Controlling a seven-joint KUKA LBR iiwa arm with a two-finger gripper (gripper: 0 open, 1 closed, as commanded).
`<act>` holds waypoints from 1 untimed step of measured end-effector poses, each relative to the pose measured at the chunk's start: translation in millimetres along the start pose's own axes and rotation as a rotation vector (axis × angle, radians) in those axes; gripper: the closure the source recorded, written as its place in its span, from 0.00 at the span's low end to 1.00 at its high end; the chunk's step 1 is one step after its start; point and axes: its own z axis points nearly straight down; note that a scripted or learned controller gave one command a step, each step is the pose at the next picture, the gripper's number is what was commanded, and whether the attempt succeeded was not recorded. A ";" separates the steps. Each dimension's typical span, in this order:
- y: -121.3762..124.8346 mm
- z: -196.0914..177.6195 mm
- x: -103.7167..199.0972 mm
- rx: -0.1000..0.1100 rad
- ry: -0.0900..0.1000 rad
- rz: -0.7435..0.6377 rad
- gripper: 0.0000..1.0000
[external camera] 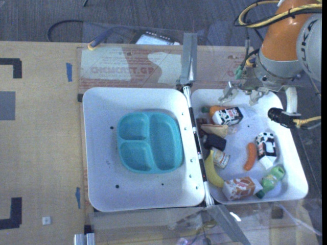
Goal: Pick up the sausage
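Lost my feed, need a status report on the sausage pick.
End effector above right bin's back edge. Sausage lying loose in bin, ungrasped. Black-and-white carton close beside it.

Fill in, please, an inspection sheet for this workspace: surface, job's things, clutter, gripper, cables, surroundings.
Surface: bench bearing a left bin and a right bin.
Job's things: sausage lying free in the right bin, nothing touching it.
Clutter: banana, green bottle, juice carton and milk carton in the right bin; teal divided plate in the left bin.
Gripper: gripper above the right bin's far edge, away from the sausage, holding nothing visible.
Cables: yellow cables looping at the arm.
Surroundings: grey carpet, blue tape marks on the bench.
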 end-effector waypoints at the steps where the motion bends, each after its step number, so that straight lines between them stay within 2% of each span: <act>1: -23.4 38.7 -44.5 -0.001 0.000 -0.228 0.00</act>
